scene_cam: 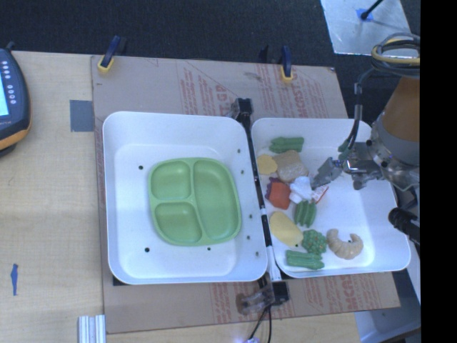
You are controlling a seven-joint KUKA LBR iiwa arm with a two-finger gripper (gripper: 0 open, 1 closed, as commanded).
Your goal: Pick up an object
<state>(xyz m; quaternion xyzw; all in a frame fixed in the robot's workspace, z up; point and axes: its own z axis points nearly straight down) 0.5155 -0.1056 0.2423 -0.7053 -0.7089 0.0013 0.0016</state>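
Most food crowds the right bin's left edge; the pincer, fingers apart, hovers beside bare floor.

You are looking at an evenly lit bench, bright but a little soft, with no pin-sharp edges anywhere. The 2 white bins are the brightest areas and verge on washed out, so their rims lose detail. The green tray casts only a faint shadow, so the light is diffuse and overhead. The dark floor at the top swallows detail. The arm at the right is slightly blurred. Colours look muted, with mild compression grain.
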